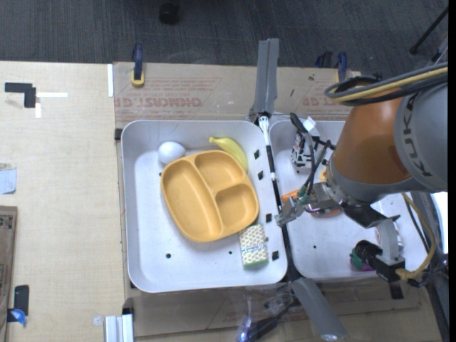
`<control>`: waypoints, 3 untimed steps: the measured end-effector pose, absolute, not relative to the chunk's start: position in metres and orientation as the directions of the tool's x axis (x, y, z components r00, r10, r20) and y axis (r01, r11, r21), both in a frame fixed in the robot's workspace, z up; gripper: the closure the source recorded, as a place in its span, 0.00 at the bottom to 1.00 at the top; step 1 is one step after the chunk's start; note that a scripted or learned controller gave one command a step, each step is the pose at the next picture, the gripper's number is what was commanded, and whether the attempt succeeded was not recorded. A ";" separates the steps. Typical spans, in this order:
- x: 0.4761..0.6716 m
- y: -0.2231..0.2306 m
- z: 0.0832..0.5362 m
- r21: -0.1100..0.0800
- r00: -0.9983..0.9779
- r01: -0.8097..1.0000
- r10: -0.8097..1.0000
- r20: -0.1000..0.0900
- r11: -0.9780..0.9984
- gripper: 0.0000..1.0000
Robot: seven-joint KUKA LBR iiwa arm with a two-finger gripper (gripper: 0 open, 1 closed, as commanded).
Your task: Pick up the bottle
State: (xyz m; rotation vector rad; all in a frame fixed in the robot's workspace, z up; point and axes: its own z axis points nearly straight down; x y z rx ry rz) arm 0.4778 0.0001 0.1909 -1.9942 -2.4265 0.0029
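Arm (399,144): large, rounded casing, entering from 3 o'clock. Upper shell smooth grey, with dark "KUKA" lettering partly readable at its 3 o'clock edge. Below it a broad glossy orange band (367,144), domed, catching soft highlights. Under the band a grey ring (356,191), darker in shade.

Cables (385,84): a bundle of yellow and black lines runs across the casing at 12 o'clock, curving from the frame's edge.

Wrist end (313,201): cluttered; thin black wires, small red and orange bits, a white tag toward 11 o'clock. Details too small to sort.

At 5 o'clock, grey brackets (388,237) and black fittings with looped yellow cable.
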 end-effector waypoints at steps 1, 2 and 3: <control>0.477 -0.068 0.191 -0.002 -0.117 0.993 0.993 -0.001 0.117 0.00; 0.478 0.065 0.203 -0.002 -0.154 0.988 0.988 -0.001 0.154 0.00; 0.478 0.144 0.116 0.002 -0.336 0.942 0.942 0.000 0.336 0.00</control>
